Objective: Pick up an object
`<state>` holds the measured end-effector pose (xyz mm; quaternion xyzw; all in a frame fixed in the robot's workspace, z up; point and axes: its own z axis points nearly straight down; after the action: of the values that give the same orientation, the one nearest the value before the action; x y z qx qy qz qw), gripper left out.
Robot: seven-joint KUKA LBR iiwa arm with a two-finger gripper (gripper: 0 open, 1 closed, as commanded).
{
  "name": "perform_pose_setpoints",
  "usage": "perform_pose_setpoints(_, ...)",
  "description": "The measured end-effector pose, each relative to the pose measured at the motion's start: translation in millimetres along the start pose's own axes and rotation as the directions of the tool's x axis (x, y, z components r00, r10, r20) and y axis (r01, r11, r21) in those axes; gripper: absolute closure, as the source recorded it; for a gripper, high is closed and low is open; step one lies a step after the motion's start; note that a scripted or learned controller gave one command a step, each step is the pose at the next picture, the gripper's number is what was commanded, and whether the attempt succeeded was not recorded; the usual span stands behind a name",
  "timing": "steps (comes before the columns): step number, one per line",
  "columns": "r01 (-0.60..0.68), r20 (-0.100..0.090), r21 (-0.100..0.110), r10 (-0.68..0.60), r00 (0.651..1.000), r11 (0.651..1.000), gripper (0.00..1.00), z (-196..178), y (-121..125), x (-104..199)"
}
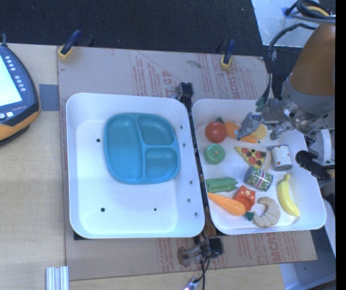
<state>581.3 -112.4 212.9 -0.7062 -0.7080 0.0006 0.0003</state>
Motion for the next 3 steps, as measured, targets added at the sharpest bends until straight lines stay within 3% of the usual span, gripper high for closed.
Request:
perform_pose_setpoints(1,0.002,0.001,0.006,-0.002,1.000,1.000,0.00,118,30,-20)
perform_pose_setpoints(2,0.001,0.001,-0.002,-0.001,1.000,1.000,0.00,119,76,-22)
perform_pose_setpoints(3,0.005,-0.002,0.007,-0.005,1.000,1.000,1.00,108,75,-22)
